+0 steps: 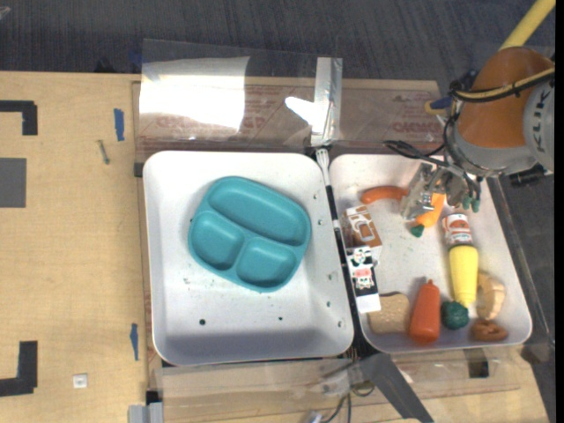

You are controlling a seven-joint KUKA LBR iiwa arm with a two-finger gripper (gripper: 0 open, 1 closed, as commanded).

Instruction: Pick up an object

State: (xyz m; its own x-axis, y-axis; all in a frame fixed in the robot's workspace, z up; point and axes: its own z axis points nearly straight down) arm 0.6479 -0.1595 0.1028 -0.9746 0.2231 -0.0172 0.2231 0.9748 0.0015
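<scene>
- While hovering low in the right bin [515, 263], near its upper edge, pincer [432, 199] seems clamped on a small orange piece [429, 210] (carrot-like, green tip [417, 231] below), seen between the metal fingers.
- Judged as mid-task: grasp apparently made, lift not yet clearly done; orange piece close over the bin floor, possibly touching it.
- Left to do, by this reckoning: raise clear of the bin without dropping.
- Elsewhere in the right bin: orange sausage shape [384, 194] just left of the pincer, yellow bottle [463, 263] with red-and-white label below it, red-orange bottle [425, 310], small green item [456, 315], tan pieces [490, 295] at the lower right, bread-like slab [390, 311], and small cartons [362, 247] along the left wall.
- Left bin [167, 289] carrying a teal divided tray [250, 232], well apart from the pincer.
- Counter [62, 236] of pale wood with black corner marks and blue tape bits; clear sheet [194, 104] behind the bins; dark carpet-like floor [264, 7] beyond.
</scene>
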